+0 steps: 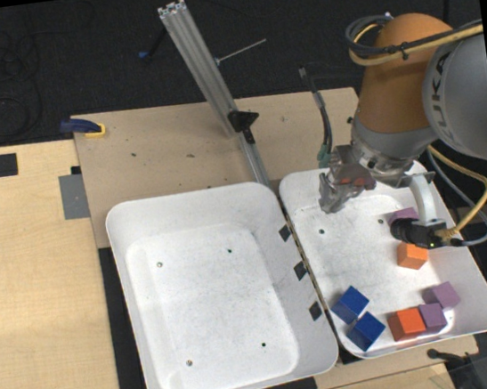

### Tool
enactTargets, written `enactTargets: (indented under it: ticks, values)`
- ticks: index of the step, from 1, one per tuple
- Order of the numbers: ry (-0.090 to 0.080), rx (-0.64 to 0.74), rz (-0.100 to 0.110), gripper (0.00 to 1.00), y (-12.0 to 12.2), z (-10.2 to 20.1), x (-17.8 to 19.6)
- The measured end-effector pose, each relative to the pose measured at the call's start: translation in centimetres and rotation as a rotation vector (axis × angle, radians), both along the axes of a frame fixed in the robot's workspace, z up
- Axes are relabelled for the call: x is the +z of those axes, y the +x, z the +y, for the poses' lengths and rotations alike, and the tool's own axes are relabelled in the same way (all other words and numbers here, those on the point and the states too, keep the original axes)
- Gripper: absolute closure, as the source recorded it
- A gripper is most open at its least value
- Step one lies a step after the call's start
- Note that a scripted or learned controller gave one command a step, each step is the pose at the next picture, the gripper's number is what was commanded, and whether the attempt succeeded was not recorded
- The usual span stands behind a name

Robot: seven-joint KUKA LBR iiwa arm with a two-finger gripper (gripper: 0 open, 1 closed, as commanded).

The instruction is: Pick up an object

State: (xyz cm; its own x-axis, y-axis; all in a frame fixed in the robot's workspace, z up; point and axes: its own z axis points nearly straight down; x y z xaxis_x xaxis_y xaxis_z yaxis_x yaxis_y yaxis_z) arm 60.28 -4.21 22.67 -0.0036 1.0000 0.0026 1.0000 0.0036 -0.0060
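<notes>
the gripper (332, 196) hung over the far end of the right bin (357, 234) with nothing seen between its fingers - whether they were spread or closed could not be told from this slant. the step in hand looked like the approach, and doing it well would mean choosing one block that stood apart, such as the orange block (411, 255), then descending straight with the fingers straddling its flat sides. that block lay well apart from the jaws, toward the bin's near-right side - the two blue blocks (358, 315) sat farther still, at the near end.
</notes>
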Motion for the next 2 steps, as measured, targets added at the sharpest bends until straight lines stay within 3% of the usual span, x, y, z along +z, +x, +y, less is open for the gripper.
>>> enactTargets:
  ticks: [2]
  values:
    - [0.000,0.000,0.000,1.00,-4.2,10.2,1.3]
